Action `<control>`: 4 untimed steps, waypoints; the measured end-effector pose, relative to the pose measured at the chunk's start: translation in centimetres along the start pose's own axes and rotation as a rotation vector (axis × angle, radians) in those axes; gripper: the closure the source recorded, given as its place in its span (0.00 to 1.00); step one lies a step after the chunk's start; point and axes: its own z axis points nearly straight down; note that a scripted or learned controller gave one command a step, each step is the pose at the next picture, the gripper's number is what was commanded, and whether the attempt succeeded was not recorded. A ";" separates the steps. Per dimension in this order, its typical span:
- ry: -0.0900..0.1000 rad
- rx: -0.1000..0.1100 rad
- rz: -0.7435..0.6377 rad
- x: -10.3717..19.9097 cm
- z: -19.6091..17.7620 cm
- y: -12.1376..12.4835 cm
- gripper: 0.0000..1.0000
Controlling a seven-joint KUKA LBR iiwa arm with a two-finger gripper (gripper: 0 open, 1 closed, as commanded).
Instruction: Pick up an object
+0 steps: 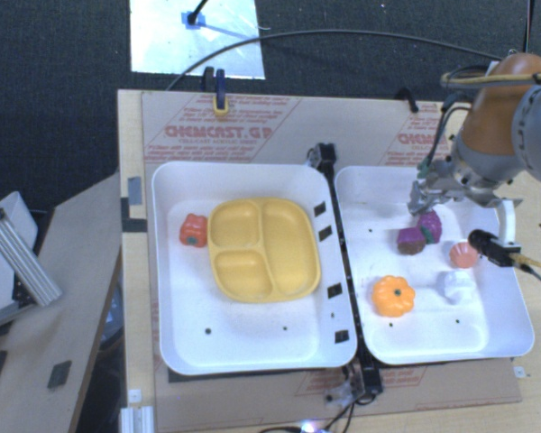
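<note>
Gripper (425,207) is hanging over the right bin (451,334), whether spread or closed I cannot tell; the purple toy (430,227) is lying directly beneath it, marginally toward the camera.

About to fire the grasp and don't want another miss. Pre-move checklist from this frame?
1. Gripper lined up on a target: ok, it sits just above the magenta piece in the right bin.
2. Target free of neighbours: not ok, the dark purple piece appears to lie against it.
3. Anything already held: cannot tell, the gripper hides the magenta piece's top.
4. Other items out of the descent path: ok, the orange pumpkin, pink piece and white piece lie apart, nearer the camera.
5. Clearance from the bin walls: ok, the target lies away from the rim.
</note>
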 end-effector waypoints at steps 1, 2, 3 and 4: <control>0.000 -0.003 -0.004 0.4 -5.2 1.1 1.00; 0.000 -0.001 -0.004 0.4 -8.1 1.3 1.00; 0.002 0.003 -0.007 5.2 -9.4 -0.5 1.00; 0.003 0.004 -0.008 9.9 -10.2 -2.8 1.00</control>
